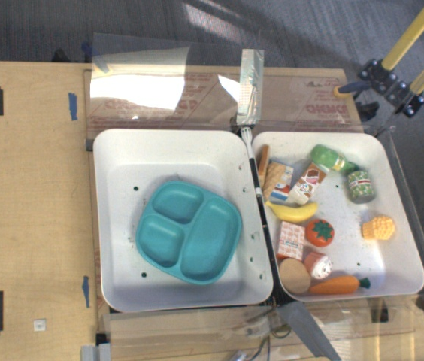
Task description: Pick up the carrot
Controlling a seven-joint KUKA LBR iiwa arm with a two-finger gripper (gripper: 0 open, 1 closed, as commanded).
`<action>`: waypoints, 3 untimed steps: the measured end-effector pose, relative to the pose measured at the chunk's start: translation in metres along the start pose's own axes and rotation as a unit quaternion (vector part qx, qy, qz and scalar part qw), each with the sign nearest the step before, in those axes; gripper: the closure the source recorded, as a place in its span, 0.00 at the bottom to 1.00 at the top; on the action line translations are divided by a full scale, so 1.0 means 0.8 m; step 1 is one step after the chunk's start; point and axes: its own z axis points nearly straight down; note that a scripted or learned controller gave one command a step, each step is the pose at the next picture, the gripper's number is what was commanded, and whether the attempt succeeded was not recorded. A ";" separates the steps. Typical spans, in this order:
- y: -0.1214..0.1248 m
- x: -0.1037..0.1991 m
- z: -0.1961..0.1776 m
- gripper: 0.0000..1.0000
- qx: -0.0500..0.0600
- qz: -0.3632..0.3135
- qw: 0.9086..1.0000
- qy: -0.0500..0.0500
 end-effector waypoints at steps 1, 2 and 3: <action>-0.052 -0.005 -0.004 1.00 -0.001 -0.160 0.987 -0.001; -0.072 -0.014 -0.108 1.00 0.001 -0.297 0.955 0.000; -0.019 -0.013 0.075 1.00 -0.007 -0.262 0.965 -0.004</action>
